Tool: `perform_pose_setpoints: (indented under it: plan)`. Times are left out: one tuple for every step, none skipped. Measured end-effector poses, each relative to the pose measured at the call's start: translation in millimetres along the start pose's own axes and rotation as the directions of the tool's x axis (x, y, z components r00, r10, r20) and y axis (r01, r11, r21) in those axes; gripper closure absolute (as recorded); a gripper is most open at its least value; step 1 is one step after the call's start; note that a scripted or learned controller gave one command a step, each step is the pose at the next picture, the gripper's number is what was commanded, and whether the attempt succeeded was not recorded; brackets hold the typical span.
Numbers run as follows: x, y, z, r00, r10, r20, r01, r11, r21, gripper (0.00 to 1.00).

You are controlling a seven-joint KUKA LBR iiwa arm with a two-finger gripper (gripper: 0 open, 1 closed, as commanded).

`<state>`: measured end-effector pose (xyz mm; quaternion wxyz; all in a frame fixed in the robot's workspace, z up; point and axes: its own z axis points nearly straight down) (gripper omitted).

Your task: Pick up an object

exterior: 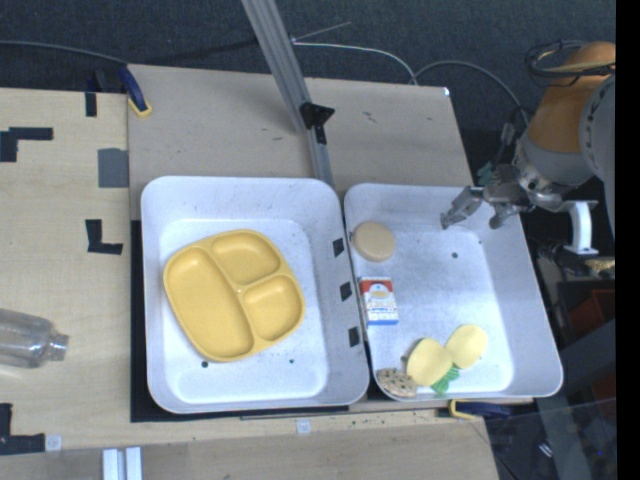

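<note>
A: Where's the gripper [470,212]?
B: Over the right bin's [500,298] upper right corner, fingers spread, nothing between them.
A: The left bin [160,268]?
B: Holds a yellow divided plate [233,292]

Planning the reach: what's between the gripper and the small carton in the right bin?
In the camera view, bare white bin floor lies between the gripper and the carton. The round tan disc sits left of that line.

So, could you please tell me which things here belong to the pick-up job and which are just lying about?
For the job:
- gripper
- round tan disc
- small carton
- yellow toy
- cookie

Lying about:
- yellow divided plate
- clear bottle
- metal pole
</note>
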<state>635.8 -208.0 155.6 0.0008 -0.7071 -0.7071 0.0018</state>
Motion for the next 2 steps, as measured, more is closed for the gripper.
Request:
perform_pose_setpoints:
  plan:
    - [-0.6, 32.8, 67.2, 1.0, 0.0, -0.008, 0.0, 1.0, 0.017, 0.0]
    - [-0.5, 32.3, 66.9, 1.0, -0.001, -0.007, 0.001, 1.0, 0.014, 0.0]
